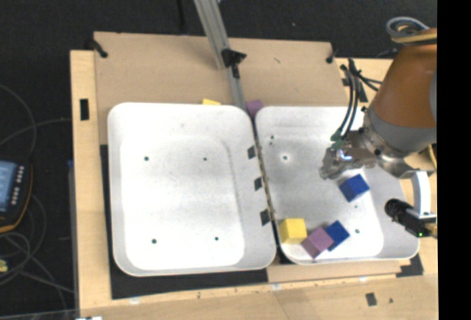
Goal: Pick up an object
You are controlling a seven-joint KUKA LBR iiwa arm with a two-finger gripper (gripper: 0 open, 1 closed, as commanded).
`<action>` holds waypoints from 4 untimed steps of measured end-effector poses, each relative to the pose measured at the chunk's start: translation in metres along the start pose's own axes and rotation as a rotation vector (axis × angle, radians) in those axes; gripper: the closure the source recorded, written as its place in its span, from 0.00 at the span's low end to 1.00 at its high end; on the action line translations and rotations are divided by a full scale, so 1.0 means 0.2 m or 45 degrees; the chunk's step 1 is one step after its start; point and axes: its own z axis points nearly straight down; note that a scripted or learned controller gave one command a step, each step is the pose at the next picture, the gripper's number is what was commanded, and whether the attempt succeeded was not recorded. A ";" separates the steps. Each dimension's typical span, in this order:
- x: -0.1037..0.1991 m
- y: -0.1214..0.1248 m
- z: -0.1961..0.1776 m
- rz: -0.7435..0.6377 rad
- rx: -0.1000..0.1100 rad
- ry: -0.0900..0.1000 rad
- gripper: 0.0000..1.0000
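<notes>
A: Nearest us, along the front wall of the right bin (294,120), we have the yellow cube (293,229), purple block (318,241) and a blue block (337,233).

B: Farther back, the second blue cube (354,187) lies just right of and below our gripper (333,164). We judge that the likeliest target; we cannot tell the gripper's state.
</notes>
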 end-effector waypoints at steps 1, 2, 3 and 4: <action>0.00 -0.01 0.02 -0.003 0.012 0.001 0.00; -0.25 -0.06 0.49 0.010 0.022 0.001 0.00; -0.02 -0.10 0.81 0.002 0.009 0.000 0.00; -0.03 -0.09 0.74 0.006 0.003 0.002 1.00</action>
